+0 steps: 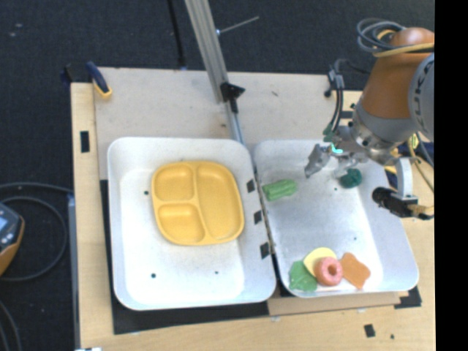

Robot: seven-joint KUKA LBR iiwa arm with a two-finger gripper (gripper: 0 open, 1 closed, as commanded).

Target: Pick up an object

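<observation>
The gripper (333, 163) hangs over the far end of the right bin (380, 229), its fingers spread apart with nothing between them. A green cylinder (279, 190) lies on the bin floor at about eight o'clock from it — near, not touching. A small teal piece (352, 178) sits just at four o'clock. The left bin (131, 269) carries a yellow divided plate (197, 201).

Yellow three-part tray (197, 201) lies in left bin (131, 269). Metal pole (208, 46) slants up from bench (153, 101) behind bins. Blue-yellow clamp (99, 79) at bench's back left corner. Black cable (33, 218) loops on dark floor, left.
</observation>
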